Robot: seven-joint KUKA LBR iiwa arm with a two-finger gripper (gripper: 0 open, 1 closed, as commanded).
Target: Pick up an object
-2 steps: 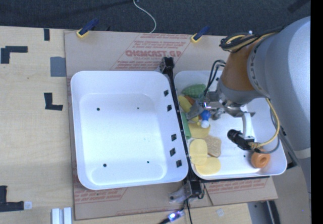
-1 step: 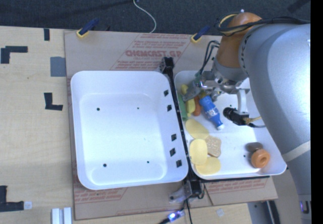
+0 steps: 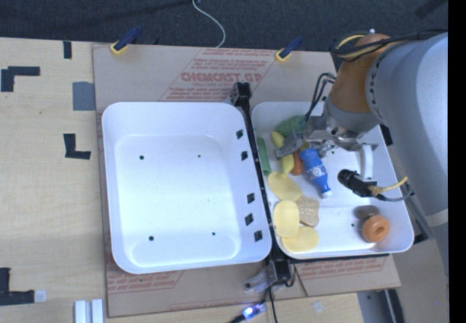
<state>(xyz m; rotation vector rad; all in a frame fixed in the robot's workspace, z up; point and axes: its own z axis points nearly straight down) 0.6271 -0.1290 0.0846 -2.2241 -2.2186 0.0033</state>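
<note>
Yellow pieces low in right bin; blue bottle just below hand, grip unclear.

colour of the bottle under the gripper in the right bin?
Blue bottle, with a white cap end; it shows best in the camera view, lying beside yellow pieces.

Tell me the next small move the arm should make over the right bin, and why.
Probably lower a little and close on the blue bottle. The gripper sits just above the bottle's upper end in the right bin, among the yellow pieces, and nothing shows between its fingers. The orange ring lies farther off, near the bin's lower right corner.
</note>
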